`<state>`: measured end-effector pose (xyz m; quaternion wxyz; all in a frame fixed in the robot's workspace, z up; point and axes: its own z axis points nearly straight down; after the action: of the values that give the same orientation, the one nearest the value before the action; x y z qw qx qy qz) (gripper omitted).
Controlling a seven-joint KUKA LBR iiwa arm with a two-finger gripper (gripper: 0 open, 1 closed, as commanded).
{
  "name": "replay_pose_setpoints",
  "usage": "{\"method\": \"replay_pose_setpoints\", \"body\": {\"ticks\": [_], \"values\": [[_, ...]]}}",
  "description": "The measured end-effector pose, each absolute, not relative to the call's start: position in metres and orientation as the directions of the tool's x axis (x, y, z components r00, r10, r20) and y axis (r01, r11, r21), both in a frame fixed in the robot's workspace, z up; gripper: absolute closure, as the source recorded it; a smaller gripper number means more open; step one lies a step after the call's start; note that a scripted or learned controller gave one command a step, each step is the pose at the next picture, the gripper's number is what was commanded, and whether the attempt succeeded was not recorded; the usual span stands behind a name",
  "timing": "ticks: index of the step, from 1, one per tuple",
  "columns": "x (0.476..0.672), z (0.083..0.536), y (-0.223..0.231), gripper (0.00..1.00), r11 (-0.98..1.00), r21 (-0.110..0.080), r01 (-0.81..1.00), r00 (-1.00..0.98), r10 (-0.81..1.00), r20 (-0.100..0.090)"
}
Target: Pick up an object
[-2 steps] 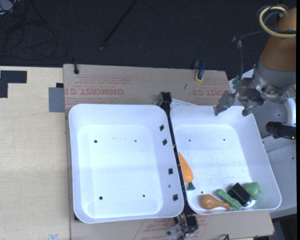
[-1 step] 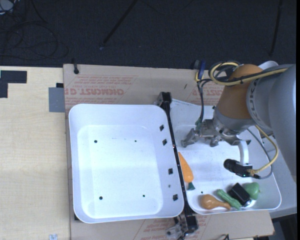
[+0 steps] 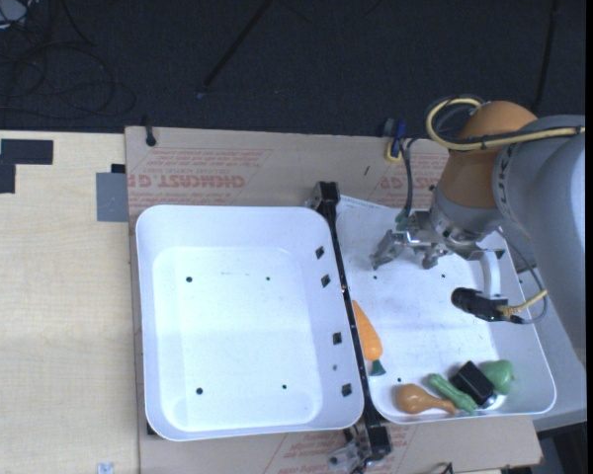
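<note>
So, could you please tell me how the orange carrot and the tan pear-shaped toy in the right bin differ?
The carrot is bright orange, long and tapered; the pear-shaped toy is duller tan and rounder with a narrow neck. The carrot lies against the bin's left wall, the toy along its near edge beside the green toys. Both rest in the right bin, untouched by the gripper.

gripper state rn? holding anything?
Gripper: over the right bin, nothing seen between its fingers; open or closed cannot be told.
</note>
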<state>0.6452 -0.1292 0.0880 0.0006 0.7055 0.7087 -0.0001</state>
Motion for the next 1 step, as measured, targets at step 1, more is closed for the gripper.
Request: {"method": "replay_pose_setpoints", "body": {"ticks": [1], "values": [[0.6062, 0.0869, -0.0939, 0.0, 0.002, -0.007, 1.0, -0.002, 1.0, 0.002]]}}
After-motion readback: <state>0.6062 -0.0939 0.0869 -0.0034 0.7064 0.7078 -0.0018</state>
